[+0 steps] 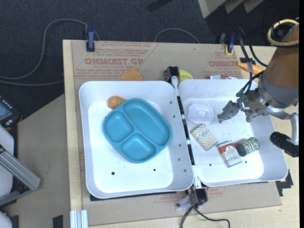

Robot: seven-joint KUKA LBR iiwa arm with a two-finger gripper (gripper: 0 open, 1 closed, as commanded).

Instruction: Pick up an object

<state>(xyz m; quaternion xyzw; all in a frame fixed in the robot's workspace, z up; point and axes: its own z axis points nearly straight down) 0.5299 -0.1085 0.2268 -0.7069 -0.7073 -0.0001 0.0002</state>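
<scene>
Spread apart and gripping nothing, the jaws of the gripper [237, 112] hang over the right bin [266, 172] at centre right of the frame. Below them lie a checkered packet [204, 137], a red-labelled carton [230, 154] and a green bottle [248, 146].

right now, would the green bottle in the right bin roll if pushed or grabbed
Probably. The green bottle lies on its side on the smooth right bin, so a nudge would likely roll it. It looks small and light. The red carton beside it may stop it that way.
</scene>
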